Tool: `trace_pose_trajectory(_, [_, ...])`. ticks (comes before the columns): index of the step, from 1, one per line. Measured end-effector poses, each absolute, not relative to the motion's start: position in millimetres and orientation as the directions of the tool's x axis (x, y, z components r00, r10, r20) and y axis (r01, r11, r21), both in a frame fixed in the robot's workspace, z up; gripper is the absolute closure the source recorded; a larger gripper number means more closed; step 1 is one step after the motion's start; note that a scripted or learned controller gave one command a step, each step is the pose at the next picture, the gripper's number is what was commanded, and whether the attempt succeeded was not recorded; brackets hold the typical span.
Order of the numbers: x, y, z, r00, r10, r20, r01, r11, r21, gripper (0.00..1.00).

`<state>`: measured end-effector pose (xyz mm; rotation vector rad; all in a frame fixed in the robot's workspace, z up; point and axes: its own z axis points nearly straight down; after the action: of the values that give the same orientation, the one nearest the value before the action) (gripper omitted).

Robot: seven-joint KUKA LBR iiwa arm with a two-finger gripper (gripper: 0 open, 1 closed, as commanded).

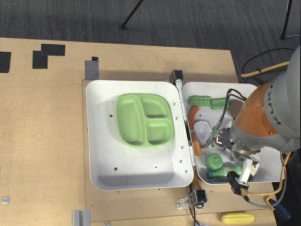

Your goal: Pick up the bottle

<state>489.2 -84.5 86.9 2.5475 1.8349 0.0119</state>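
The right bin (268, 173) holds several small things. A pale translucent bottle-like thing (202, 129) lies near its left wall, and a dark green bottle-shaped thing (217, 174) lies at the front edge. I cannot tell which of them is the bottle. My gripper (220, 139) hangs low over the middle of this bin, just right of the pale thing and above a round green thing (214, 160). The grey wrist and orange band (254, 114) cover the bin's right half. Nothing shows between the gripper's tips.
Two green pieces (199, 100) (219, 103) lie along the right bin's back wall, and orange pieces (193, 112) (196, 148) by its left wall. The left bin (101, 140) bears a green divided plate (143, 119). A yellow thing (237, 217) lies on the bench in front.
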Motion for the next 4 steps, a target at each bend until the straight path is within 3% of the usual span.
trace_pose_trajectory(1, [489.8,-86.1,87.1,0.142,0.990,-0.003,0.990,-0.142,0.012,0.00])
trace_pose_trajectory(3, [489.3,-85.0,86.9,0.402,0.916,0.005,0.916,-0.402,0.006,0.00])
trace_pose_trajectory(4, [489.1,-83.2,86.8,0.407,0.913,0.002,0.913,-0.407,0.008,0.00])
